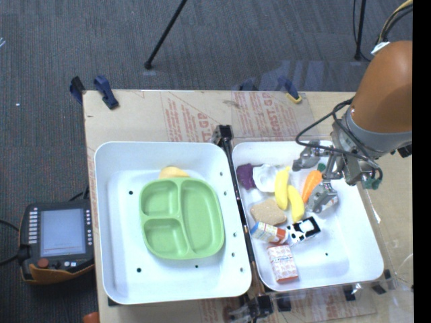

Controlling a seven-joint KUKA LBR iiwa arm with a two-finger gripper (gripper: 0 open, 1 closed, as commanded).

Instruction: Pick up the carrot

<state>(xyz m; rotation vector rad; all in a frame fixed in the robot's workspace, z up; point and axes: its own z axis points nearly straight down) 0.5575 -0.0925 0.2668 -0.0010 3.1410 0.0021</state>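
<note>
The carrot [312,182] is lying in the right bin [363,247], among the clutter near its upper middle, beside a banana [294,202] and some yellow fruit [281,187]. The gripper [322,197] is hanging right over it, metal fingers [324,196] reaching down at the carrot's lower end, but I cannot tell if the jaws are spread or closed. Nothing is looking lifted, so the pick is reading as unfinished. The carrot is small, orange, tapered, slanting upward to the right.
</note>
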